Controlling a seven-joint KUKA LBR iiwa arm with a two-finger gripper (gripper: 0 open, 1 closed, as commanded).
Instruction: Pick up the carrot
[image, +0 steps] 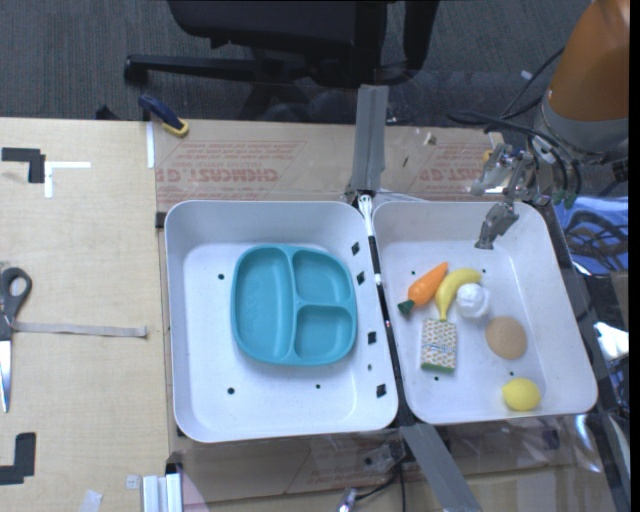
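Observation:
The carrot (428, 283) is small and orange with a green stub at its lower left end. It lies tilted in the middle of the right bin (560, 300), touching a yellow banana (455, 290) on its right. My gripper (497, 215) hangs over the bin's back right part, up and to the right of the carrot and well apart from it. Nothing is seen in the gripper.
Beside the banana sit a white round object (472, 301), a speckled sponge (439, 345), a brown oval (506, 338) and a lemon (521, 394). The left bin (190, 300) holds a teal divided plate (295, 304). Scissors (10, 300) lie on the bench at far left.

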